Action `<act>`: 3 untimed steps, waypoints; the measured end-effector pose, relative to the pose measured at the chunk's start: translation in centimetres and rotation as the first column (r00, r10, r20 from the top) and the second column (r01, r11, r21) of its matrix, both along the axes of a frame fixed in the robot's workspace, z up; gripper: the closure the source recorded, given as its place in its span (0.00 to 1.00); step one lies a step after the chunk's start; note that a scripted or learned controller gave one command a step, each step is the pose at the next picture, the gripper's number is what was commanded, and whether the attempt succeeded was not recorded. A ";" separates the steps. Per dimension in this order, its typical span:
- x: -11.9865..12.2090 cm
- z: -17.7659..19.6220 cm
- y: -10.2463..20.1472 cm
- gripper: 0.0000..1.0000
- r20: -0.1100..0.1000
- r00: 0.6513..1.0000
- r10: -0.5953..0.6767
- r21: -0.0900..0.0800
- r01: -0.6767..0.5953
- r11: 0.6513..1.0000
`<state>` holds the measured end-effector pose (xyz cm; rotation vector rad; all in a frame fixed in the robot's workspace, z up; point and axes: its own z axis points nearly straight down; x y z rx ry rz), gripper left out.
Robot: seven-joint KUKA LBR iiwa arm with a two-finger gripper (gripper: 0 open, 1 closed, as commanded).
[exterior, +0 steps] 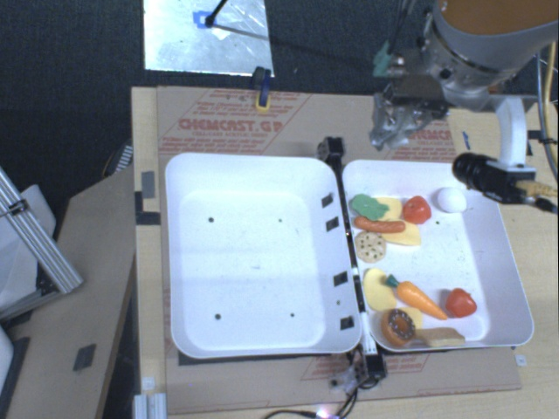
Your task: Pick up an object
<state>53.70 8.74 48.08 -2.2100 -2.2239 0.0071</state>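
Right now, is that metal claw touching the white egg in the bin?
Apart. The camera view shows the gripper up over the brown board beyond the right bin's far rim, while the white egg lies inside the bin with bare floor around it.

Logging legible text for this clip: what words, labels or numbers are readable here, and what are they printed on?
"CHEMCAST" followed by what looks like "GP", red print, on the brown board under the bins, behind the left bin.
More red print on the board near the end effector and along the front edge: too blurred or covered to read.
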 end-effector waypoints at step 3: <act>-5.3 5.5 5.3 1.00 0.009 1.000 0.002 0.001 -0.002 1.000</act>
